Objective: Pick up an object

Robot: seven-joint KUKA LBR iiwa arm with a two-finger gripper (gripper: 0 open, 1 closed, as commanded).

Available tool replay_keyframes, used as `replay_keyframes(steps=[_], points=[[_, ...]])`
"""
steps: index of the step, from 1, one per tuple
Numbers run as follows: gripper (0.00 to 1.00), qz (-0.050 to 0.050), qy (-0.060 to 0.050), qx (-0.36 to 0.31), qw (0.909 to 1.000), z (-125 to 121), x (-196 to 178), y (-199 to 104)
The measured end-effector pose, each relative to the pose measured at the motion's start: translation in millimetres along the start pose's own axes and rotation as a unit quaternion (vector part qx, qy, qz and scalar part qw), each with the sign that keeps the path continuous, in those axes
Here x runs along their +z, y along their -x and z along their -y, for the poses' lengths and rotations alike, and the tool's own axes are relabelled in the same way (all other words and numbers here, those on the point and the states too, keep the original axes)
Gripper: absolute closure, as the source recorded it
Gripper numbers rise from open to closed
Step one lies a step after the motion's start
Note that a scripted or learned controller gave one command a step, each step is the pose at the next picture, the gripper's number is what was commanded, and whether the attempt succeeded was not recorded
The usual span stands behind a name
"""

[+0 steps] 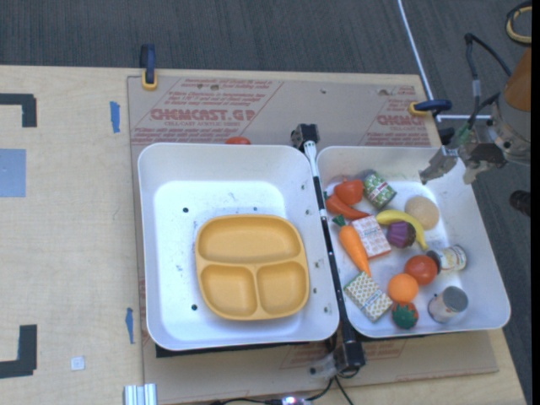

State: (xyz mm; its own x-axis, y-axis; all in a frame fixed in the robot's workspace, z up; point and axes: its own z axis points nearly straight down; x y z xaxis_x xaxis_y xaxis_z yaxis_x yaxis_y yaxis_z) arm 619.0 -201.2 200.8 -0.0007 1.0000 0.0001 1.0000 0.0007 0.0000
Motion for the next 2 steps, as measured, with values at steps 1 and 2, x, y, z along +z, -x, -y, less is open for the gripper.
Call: replay_keyframes(steps=[1,2], points=[[0.00,0.001,0.001,0.000,1.0000,47.9,105.0,-10.4],[1.00,0.001,0.001,0.000,1.0000,48.0,95.6,-10.2]])
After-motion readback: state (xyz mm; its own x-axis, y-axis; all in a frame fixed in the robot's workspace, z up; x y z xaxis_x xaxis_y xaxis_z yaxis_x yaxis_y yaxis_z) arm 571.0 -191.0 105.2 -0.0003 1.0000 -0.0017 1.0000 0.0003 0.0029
